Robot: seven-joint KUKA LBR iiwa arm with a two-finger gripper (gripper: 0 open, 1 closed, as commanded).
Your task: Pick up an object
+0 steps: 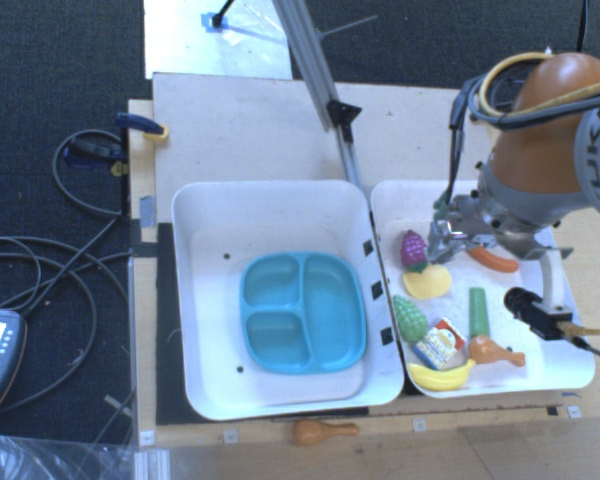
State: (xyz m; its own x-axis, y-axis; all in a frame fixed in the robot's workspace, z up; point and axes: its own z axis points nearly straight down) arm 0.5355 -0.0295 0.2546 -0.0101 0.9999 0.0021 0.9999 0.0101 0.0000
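Arm reach was made from three o'clock over the right bin (580,373), the gripper (443,240) poised beside purple grapes (413,249); its opening could not be told. Nothing was seen held.

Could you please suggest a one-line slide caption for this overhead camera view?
KUKA arm's end effector poised over toy food in the right bin, by the purple grapes; blue divided tray in the left bin.

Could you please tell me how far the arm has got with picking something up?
Nothing looks lifted yet: the grapes, lemon and banana all lie in the right bin. The gripper is low beside the grapes. Grasping and lifting remain.
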